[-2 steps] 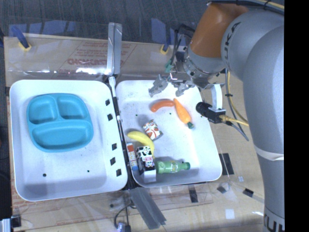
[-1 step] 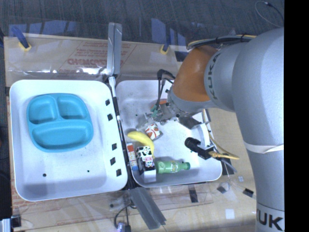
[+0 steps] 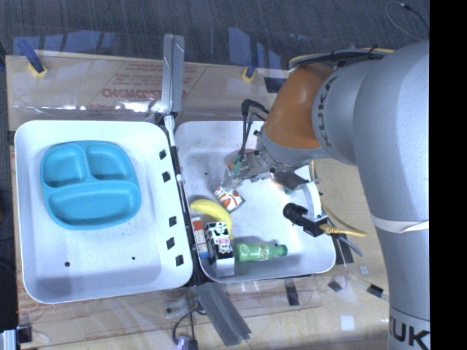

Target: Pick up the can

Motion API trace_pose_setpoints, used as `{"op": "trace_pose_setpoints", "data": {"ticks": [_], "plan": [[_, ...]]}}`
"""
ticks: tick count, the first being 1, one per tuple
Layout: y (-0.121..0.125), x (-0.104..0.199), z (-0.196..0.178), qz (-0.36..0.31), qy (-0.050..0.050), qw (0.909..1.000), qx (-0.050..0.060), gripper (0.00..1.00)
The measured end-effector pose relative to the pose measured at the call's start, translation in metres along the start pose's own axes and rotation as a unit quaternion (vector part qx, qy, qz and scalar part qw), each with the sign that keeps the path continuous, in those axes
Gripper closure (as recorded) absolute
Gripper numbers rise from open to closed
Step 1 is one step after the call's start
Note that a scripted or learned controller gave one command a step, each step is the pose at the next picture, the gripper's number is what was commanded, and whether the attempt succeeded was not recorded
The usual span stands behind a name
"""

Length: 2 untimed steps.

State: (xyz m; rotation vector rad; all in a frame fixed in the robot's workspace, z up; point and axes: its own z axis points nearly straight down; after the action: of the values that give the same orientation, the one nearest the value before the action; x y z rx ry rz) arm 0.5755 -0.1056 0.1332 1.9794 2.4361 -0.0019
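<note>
Where the left bin (image 3: 29, 268) holds just a blue tray (image 3: 89, 181), the right bin (image 3: 191, 133) is crowded: a banana (image 3: 210, 209), a cow-print carton (image 3: 218, 238), a green bottle (image 3: 259, 251), and near the middle the can (image 3: 228, 196), red and white. The can lies tipped on the bin floor, just above the banana, its long axis slanting from upper left to lower right as far as the view shows. The gripper (image 3: 241, 168) hangs just above and to the right of it, so the can lies down-left from the gripper. How the gripper stands, wide or narrow, I cannot tell; nothing visibly sits in it.
</note>
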Motion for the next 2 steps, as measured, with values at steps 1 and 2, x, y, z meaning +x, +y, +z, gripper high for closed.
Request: {"op": "trace_pose_setpoints", "data": {"ticks": [1,2], "plan": [[-0.001,0.0,0.001,0.0,0.0,1.0,0.001,0.0],[0.01,-0.052,0.042,-0.007,0.001,1.0,0.001,0.0]]}}
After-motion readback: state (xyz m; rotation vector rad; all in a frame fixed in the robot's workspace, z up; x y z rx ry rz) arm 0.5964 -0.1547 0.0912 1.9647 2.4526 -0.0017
